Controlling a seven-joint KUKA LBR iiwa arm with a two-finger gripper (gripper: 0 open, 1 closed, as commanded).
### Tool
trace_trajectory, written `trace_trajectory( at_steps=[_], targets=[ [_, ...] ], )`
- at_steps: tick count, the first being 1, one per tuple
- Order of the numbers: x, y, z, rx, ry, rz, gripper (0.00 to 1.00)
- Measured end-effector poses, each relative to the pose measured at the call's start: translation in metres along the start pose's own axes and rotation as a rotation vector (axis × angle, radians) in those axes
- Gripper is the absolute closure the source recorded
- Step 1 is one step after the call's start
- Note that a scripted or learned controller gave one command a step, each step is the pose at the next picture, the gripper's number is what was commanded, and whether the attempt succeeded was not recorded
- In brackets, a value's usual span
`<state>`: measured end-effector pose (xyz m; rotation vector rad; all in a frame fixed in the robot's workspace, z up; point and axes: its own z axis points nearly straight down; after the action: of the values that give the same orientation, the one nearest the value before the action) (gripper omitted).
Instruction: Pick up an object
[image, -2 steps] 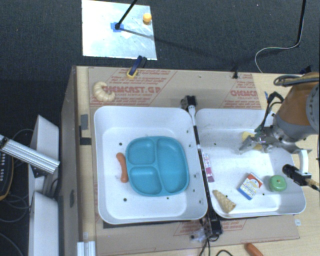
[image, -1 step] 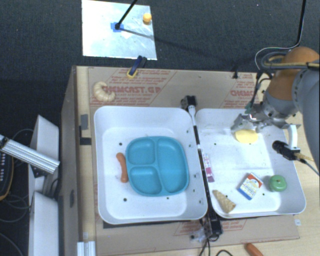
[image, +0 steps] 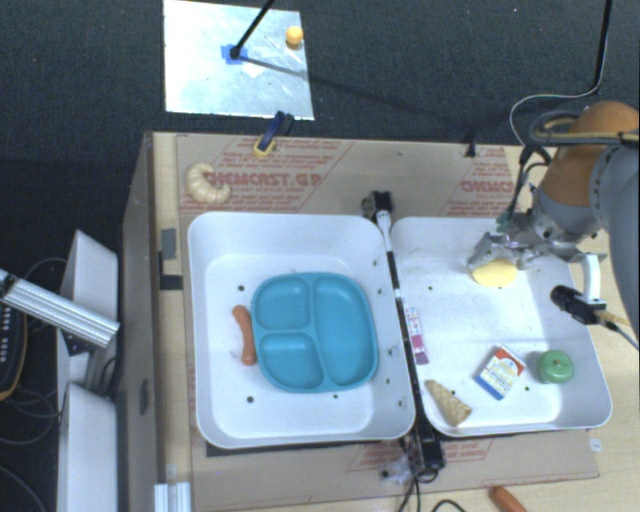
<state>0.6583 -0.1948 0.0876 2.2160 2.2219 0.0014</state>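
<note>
Grey arm (image: 612, 190) with rounded casing, orange band (image: 590, 150) above the wrist. Thin dark cables (image: 530, 110) loop near the orange part. Tool (image: 508, 250) is small, grey metal, with dark bits; a white and black piece sits below the casing.

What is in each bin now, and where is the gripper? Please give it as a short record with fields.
left bin: blue divided plate; sausage beside the plate, on its left
right bin: yellow lemon-like object; small carton; green round object; tan wedge
gripper: over the far part of the right bin, just above the yellow object
holding: cannot tell
</note>
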Motion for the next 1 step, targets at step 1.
trace_trajectory(
  at_steps=[1],
  targets=[
    [0.0001, 0.0014, -0.0116, -0.004, -0.002, -0.004, 1.0]
  ],
)
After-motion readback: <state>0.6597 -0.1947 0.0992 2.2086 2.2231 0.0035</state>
